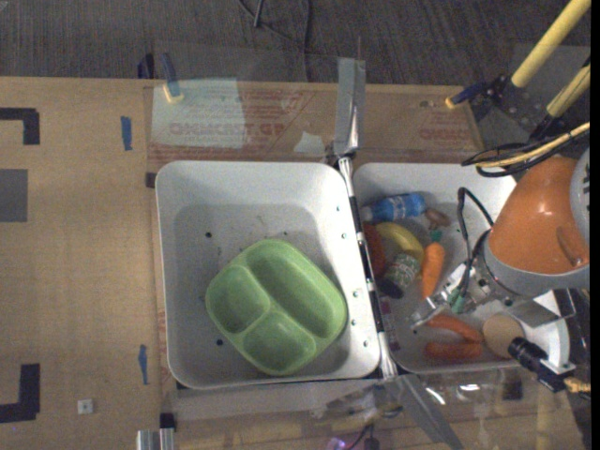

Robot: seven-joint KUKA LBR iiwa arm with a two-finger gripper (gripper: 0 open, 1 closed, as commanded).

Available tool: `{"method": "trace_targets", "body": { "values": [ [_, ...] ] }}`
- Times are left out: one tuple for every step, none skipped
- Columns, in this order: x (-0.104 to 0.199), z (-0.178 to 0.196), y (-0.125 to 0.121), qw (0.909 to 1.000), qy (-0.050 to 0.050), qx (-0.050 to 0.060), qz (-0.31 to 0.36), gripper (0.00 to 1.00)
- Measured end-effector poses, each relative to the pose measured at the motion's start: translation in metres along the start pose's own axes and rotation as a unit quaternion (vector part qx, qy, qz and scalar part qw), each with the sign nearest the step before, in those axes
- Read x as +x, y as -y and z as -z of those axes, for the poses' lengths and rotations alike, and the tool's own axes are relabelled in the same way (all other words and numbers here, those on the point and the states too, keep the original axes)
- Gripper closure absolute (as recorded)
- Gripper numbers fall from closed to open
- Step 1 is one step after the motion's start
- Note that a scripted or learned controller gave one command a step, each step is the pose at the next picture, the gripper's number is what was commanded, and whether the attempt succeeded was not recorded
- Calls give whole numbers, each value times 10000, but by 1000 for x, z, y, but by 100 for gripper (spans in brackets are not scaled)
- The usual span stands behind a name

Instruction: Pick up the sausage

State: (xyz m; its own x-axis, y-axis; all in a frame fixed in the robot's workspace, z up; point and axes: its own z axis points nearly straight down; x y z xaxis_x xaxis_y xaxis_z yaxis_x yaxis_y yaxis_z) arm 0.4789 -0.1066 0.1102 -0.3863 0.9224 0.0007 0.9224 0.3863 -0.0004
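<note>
Arm is in from the right, its orange band sitting over the right bin. The gripper is down in the near half of that bin, and I can't tell from this angle whether it's apart or together (the wrist hardware blurs into the clutter there). Nothing is visibly held. The sausage looks like the reddish-brown piece lying flat along the bin's near wall, just below the gripper, though whether they touch is unclear. An orange-red piece lies just above the sausage, right beside the gripper. Rest of the right bin: a carrot standing roughly lengthwise mid-bin, a banana to its left, and a small jar under the banana. A blue bottle lies near the far wall, and a red elongated item runs along the wall next to the divider. The left bin holds a green divided plate, lying flat towards the near right corner and well away from the arm. Blue tape strips are on the bench to the left.
</note>
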Motion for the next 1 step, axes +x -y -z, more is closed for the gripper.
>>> {"method": "trace_targets", "body": {
  "values": [
    [-42, -24, 16, 9785, 1, -15, -2064, 0]
  ]
}}
